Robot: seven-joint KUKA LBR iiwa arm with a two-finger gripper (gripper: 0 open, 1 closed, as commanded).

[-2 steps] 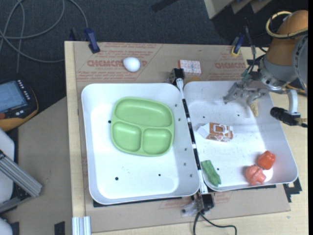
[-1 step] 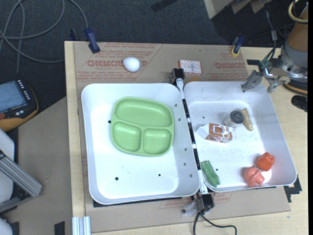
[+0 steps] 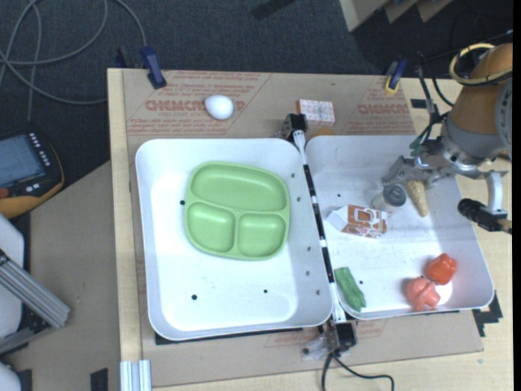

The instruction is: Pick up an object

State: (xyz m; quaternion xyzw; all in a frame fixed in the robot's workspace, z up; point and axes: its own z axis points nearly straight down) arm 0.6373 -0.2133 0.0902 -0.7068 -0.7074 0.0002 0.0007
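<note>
My gripper (image 3: 409,179) hangs low over the back of the right bin (image 3: 464,243), with the grey arm and its orange band (image 3: 482,96) coming in from the right. A tan cone-shaped object (image 3: 418,197) lies right under it, beside a small grey round piece (image 3: 395,195); contact cannot be made out. An orange and white packet (image 3: 364,219) lies to the left of the gripper in the bin's middle. A green pod (image 3: 350,287) rests by the bin's front left wall. A red and orange pepper (image 3: 430,282) sits at the front right.
The left bin (image 3: 163,283) holds a green divided plate (image 3: 238,210). Behind the bins, on the board, lie a white egg (image 3: 218,106) and a small pink checkered block (image 3: 316,111). Blue clamps (image 3: 152,66) grip the board's back edge.
</note>
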